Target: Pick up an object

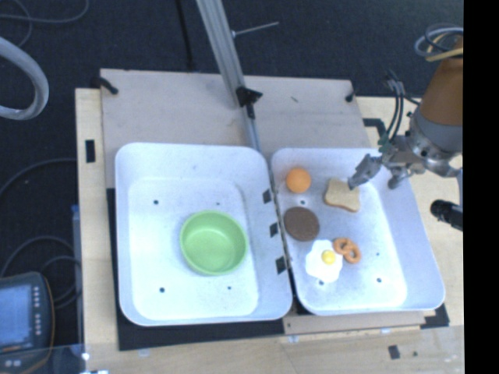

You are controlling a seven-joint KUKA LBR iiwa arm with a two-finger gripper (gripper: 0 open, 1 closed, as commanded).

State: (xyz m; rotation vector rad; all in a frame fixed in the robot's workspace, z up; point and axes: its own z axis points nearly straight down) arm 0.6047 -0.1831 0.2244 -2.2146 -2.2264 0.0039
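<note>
The right bin (405, 279) holds an orange ball (298, 181), a tan slice of bread (342, 195), a brown round patty (301, 224), a fried egg (323, 261) and a small pretzel (348, 250). My gripper (380, 174) hangs above the bin's far right part, just right of the bread. Its two fingers stand apart, open, with nothing between them. One finger's tip (360, 176) is close to the bread's upper right corner.
The left bin (140, 209) holds a green bowl (213, 242). A metal pole (222, 41) rises behind the bins. The ridge between the two bins (274, 209) runs down the middle.
</note>
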